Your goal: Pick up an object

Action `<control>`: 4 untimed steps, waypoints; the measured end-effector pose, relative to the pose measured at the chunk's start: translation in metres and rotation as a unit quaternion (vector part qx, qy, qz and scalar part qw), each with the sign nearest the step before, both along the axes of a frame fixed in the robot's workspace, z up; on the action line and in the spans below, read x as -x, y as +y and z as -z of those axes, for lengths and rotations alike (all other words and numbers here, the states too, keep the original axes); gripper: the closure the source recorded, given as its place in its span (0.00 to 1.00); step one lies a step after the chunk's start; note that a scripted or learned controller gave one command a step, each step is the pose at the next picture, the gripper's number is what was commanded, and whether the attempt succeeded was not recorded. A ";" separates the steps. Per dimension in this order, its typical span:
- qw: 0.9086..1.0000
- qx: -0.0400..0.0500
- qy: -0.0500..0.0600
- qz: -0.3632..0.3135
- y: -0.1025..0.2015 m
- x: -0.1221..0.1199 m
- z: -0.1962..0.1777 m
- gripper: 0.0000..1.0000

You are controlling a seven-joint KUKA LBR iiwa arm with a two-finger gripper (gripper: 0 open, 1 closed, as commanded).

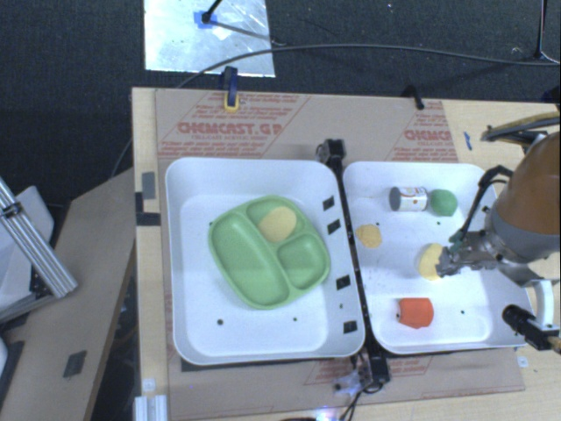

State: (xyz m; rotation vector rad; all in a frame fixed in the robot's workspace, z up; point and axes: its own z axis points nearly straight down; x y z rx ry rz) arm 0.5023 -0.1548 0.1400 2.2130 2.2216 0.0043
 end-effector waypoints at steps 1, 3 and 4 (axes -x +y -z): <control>1.000 0.000 -0.001 0.000 -0.001 0.004 -0.062 1.00; 1.000 -0.002 0.001 -0.004 0.057 0.001 -0.128 1.00; 1.000 -0.002 0.001 -0.004 0.114 -0.005 -0.130 1.00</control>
